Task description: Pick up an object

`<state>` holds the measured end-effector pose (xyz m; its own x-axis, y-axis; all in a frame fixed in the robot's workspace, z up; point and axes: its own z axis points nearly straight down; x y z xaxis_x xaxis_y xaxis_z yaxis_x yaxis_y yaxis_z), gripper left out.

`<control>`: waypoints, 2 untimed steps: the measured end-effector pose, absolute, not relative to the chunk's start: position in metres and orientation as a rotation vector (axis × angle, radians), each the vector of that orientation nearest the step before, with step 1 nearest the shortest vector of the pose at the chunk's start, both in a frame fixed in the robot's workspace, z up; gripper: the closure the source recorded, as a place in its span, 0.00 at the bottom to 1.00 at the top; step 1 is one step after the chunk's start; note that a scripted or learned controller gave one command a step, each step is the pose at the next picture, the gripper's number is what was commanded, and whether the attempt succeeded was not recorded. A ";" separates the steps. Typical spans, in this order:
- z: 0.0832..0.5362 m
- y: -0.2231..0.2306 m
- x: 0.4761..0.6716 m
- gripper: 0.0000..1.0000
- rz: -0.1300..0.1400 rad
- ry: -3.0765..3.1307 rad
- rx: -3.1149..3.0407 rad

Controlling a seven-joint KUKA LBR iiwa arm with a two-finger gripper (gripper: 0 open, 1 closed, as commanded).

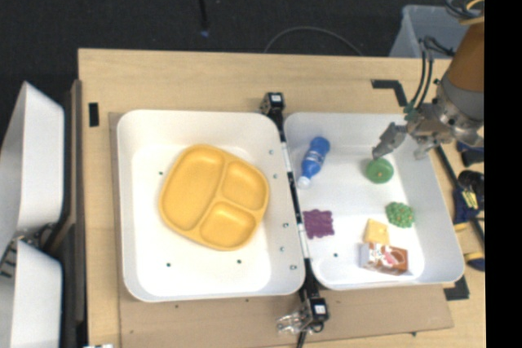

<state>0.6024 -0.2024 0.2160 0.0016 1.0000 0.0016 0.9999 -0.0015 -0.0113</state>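
Green is where the action sits: a small round green object point(378, 170) lies in the right bin point(351, 273), toward its far right corner, and the gripper point(397, 139) hangs right above and just beside it. I can make out 1 grey finger point(385, 143) slanting down toward the green piece, but whether the fingers stand apart or together, I cannot tell from this angle.

My read: the green thing looks like a small plastic toy, light and stiff, probably smooth and a bit slippery, with a rounded rim that could squirt out of a pinch. Best hold is likely across its widest part, fingers straddling it evenly.

Also in the right bin: a blue bottle point(313, 159), a purple piece point(318, 223) and a green broccoli-like toy point(400, 213). A yellow divided plate point(214, 196) fills the left bin point(143, 273).
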 end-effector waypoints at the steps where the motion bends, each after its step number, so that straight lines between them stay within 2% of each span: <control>1: 0.224 -0.202 0.605 0.00 0.000 -2.224 -2.221; 2: 0.174 -0.214 0.602 0.00 0.005 -2.221 -2.223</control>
